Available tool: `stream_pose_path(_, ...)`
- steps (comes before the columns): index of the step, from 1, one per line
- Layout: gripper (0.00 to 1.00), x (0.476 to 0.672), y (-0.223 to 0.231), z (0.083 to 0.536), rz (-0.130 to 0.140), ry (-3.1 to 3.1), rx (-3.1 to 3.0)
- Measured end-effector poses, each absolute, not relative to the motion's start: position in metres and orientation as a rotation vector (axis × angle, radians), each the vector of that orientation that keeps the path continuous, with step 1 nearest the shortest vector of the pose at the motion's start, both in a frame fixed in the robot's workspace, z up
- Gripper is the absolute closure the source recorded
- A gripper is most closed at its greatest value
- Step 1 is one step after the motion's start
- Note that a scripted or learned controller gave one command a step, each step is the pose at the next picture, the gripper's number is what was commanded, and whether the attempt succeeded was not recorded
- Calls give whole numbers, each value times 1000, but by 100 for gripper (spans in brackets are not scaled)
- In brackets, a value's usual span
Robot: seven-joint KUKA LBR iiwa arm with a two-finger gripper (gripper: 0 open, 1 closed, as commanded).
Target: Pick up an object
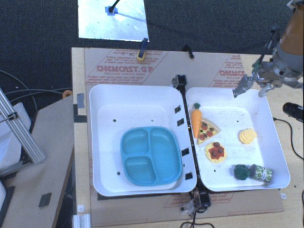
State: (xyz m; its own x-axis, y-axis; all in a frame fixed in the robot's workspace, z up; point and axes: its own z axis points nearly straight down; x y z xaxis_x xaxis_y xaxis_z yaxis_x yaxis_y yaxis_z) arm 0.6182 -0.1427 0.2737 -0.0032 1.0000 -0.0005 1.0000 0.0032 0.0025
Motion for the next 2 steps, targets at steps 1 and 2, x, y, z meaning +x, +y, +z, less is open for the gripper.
stream_pose_path(1,0,545,-106,162,-10,2233,2230)
stream_pose_path(2,0,487,-96,81,-1,2221,2224)
